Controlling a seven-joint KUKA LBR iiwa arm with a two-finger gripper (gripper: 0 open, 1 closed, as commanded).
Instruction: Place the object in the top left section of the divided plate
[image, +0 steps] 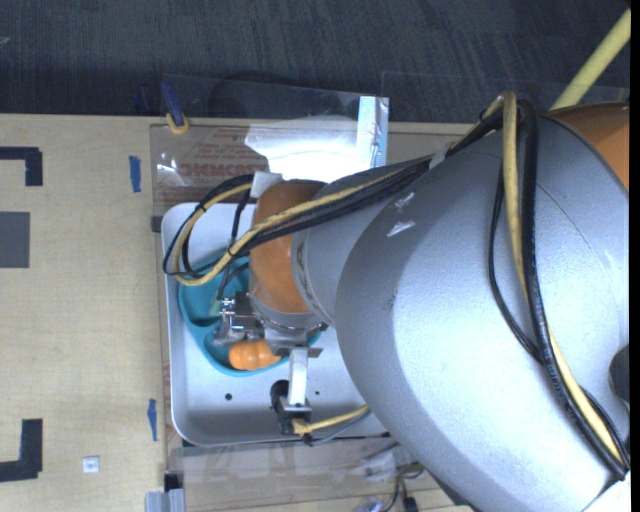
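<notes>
A small orange object lies at the lower edge of the blue divided plate, which sits in the white bin. My gripper hangs low over the plate, right beside and partly above the orange object. The arm's orange band and grey wrist hide most of the plate, so its sections cannot be made out. Whether the object is touched or held I cannot tell.
The grey arm covers the right half of the view and much of the bin. Black and yellow cables loop over the bin's upper left. Clear plastic wrapping lies behind the bin. Bare wooden bench extends to the left.
</notes>
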